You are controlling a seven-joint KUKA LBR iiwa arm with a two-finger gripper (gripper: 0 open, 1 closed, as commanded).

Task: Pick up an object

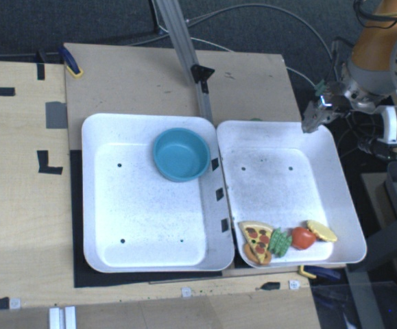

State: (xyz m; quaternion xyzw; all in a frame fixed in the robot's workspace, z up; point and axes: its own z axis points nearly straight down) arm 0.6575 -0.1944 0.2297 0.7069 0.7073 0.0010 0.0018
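We see the tool (313,120) at the upper right of the frame, just past the far right corner of the right bin (335,177); we cannot tell its state. Along that bin's lower edge lie a pizza slice (255,240), a green piece (279,241), a tomato (302,238) and a yellow piece (321,230). A blue bowl (181,154) sits in the left bin (102,184), upper right.

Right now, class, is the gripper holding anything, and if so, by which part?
Nothing is held. The gripper hovers at the top right corner of the right bin, far from the pizza slice and tomato along its near edge.
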